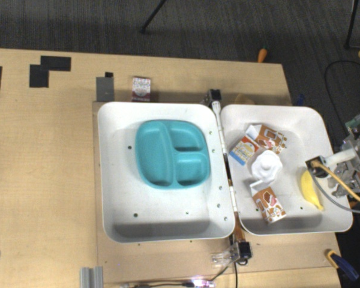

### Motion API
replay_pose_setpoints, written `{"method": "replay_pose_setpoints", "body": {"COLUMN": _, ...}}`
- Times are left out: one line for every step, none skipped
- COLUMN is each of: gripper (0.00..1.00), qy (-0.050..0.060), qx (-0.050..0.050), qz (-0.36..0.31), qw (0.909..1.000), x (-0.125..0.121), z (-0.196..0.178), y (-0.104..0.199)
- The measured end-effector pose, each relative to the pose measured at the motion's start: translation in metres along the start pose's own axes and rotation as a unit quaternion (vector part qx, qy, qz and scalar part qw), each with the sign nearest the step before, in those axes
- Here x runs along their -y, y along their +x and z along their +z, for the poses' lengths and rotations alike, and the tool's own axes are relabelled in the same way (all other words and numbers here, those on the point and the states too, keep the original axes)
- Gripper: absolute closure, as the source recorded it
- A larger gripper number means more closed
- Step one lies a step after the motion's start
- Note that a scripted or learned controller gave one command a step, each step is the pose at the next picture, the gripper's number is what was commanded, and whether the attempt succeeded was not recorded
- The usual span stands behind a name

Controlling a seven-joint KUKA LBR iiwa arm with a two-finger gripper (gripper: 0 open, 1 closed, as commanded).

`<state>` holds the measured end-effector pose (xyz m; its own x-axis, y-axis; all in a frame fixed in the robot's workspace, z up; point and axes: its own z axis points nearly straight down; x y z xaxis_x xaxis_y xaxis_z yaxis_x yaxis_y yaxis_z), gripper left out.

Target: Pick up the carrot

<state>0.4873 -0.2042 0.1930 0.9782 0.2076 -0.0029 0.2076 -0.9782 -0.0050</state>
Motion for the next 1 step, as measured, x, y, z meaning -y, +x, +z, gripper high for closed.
{"method": "replay_pose_setpoints", "body": {"gripper": 1.0, "qy": -0.004, "qx": -0.004, "qz": -0.058, "qw": 0.9983, "x": -0.0016, "z": -0.0912, "y": 0.0011}}
